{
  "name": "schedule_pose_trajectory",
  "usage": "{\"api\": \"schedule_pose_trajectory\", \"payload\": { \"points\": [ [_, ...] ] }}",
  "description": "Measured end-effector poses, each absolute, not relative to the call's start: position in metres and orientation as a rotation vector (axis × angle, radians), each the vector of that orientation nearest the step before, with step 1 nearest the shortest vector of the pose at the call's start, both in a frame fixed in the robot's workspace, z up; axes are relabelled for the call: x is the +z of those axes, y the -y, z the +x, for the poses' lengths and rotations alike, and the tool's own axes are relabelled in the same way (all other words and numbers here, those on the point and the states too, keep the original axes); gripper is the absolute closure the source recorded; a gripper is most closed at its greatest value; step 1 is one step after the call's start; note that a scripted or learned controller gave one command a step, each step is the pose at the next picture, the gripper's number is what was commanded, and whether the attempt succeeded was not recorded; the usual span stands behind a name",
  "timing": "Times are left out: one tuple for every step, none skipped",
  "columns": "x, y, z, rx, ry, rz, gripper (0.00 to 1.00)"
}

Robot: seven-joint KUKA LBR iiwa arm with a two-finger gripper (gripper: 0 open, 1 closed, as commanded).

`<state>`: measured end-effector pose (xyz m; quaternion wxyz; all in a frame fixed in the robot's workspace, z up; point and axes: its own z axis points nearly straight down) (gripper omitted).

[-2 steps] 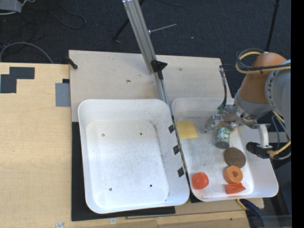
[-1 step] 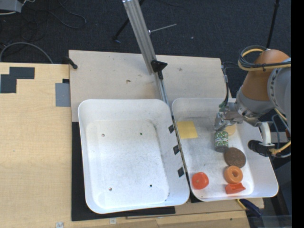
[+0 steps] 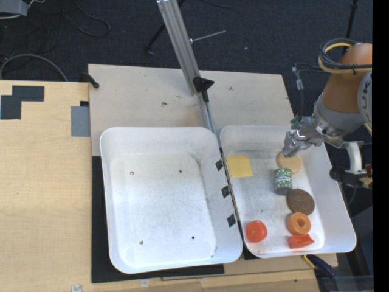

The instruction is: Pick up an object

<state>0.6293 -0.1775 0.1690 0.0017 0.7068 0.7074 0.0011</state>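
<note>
My gripper (image 3: 292,148) hangs over the far right part of the right bin (image 3: 261,140), just above a pale tan round piece (image 3: 290,162). Below that piece stands a small green patterned can (image 3: 282,180). A yellow square slab (image 3: 239,166) lies to the left of them. Toward the bin's near end lie a brown disc (image 3: 301,201), an orange ring (image 3: 298,223) with a red-orange piece (image 3: 301,241) under it, and a red-orange ball (image 3: 256,231). From this angle the gripper's tip merges with the tan piece.
The left bin (image 3: 159,199) sits beside the right one, with black clips (image 3: 226,191) along the shared edge. A grey aluminium rail (image 3: 182,47) slants down from the top to the bins' junction. A light wooden board (image 3: 42,187) lies at the left.
</note>
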Motion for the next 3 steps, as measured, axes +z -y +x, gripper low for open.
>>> {"api": "schedule_pose_trajectory", "payload": {
  "points": [
    [0.218,0.176,0.639,0.004,-2.220,2.217,1.00],
    [0.271,0.178,0.640,0.003,-2.221,2.216,1.00],
    [0.255,0.128,0.634,-0.002,-2.229,2.221,1.00]
  ]
}}
